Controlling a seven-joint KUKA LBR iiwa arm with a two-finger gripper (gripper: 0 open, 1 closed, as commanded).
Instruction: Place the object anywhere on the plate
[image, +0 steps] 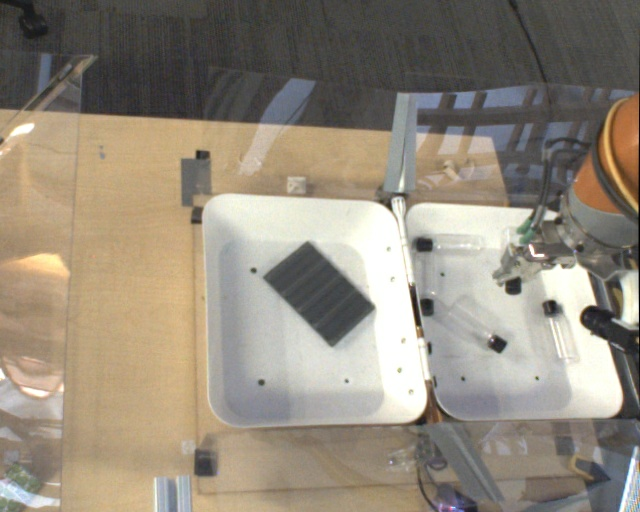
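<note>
Wooden counter (120, 300) bears two white bins: left bin (230, 395) well left of the fingers, right bin (600, 400) beneath them. Metal divider post (401, 140) stands up-left of the fingers.

A dark grey ribbed rectangular plate (319, 293) lies flat and skewed, well apart from the jaws; clear plastic black-capped vials (470, 323) lie just below them.

wooden bench (110, 300) under clear sheeting; dark ribbed carpet (300, 35) behind.
</note>
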